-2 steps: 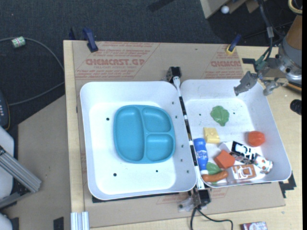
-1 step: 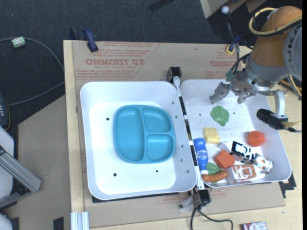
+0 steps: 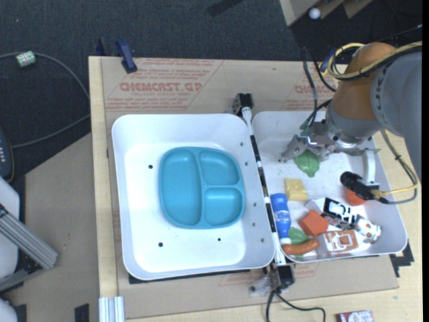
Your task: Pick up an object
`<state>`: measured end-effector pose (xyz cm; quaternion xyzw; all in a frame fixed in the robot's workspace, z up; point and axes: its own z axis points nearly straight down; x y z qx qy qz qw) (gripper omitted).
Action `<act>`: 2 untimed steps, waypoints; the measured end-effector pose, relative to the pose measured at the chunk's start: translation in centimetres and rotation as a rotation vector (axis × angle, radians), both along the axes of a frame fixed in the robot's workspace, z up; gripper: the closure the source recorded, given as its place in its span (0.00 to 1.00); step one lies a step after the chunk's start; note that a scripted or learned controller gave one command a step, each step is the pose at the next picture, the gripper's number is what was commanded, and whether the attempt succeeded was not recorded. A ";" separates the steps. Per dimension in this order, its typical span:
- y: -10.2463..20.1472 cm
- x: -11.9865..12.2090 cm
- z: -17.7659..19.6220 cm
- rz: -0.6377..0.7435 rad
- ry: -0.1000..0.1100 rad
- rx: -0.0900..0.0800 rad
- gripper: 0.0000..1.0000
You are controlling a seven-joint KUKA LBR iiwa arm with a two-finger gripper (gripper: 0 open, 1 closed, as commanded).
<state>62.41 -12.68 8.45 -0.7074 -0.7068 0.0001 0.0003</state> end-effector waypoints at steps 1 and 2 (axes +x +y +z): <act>0.0 0.1 1.1 -0.001 -0.004 -0.001 1.00; 0.0 0.1 1.1 -0.001 -0.003 -0.001 0.00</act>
